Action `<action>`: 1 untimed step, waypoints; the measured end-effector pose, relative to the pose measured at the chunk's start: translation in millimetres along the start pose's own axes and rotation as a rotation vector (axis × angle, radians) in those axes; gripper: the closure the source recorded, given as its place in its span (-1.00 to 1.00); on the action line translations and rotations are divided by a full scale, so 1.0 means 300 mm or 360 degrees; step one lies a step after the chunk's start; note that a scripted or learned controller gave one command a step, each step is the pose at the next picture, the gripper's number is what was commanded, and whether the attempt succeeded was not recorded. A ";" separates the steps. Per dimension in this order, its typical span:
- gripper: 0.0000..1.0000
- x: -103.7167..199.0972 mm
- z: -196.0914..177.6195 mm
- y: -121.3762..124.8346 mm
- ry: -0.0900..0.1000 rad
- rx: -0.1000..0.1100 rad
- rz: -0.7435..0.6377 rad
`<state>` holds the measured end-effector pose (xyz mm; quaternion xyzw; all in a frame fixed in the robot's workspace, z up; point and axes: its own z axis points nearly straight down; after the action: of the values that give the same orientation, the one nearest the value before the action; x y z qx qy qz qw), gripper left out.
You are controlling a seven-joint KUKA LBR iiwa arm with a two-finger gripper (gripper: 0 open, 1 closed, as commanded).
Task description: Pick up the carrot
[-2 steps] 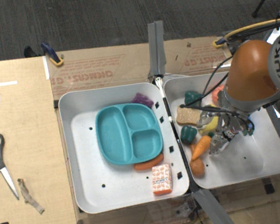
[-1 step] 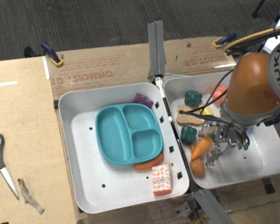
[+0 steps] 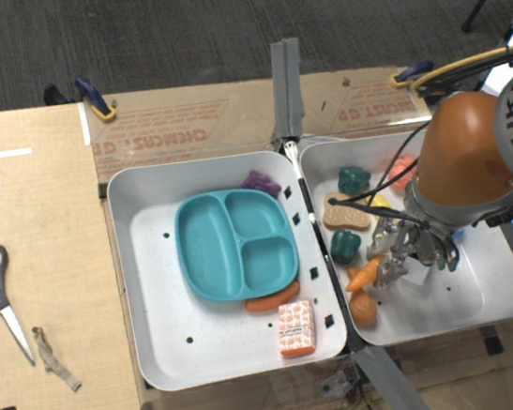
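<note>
The carrot (image 3: 362, 276) is a small orange piece lying at a slant near the left wall of the right bin (image 3: 460, 308). My gripper (image 3: 389, 260) reaches in from the right and sits low over the carrot's right end, touching or nearly touching it. The arm's orange band (image 3: 463, 156) and wrist cover much of the bin's back right. The gripper's own body hides the contact with the carrot.
Around the carrot lie a round orange piece (image 3: 363, 308), a green piece (image 3: 345, 246), a tan bread slice (image 3: 346, 215), another green piece (image 3: 352, 178) and a pink piece (image 3: 403, 169). The left bin (image 3: 163, 345) holds a teal divided plate (image 3: 237, 243), a sausage (image 3: 272, 299), a small carton (image 3: 296, 327) and a purple piece (image 3: 261, 182).
</note>
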<state>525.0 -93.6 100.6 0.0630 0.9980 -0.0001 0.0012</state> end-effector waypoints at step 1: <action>1.00 0.101 -0.304 0.119 0.0000 0.0001 0.0326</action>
<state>499.4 -54.2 191.7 0.1648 0.9863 -0.0002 0.0011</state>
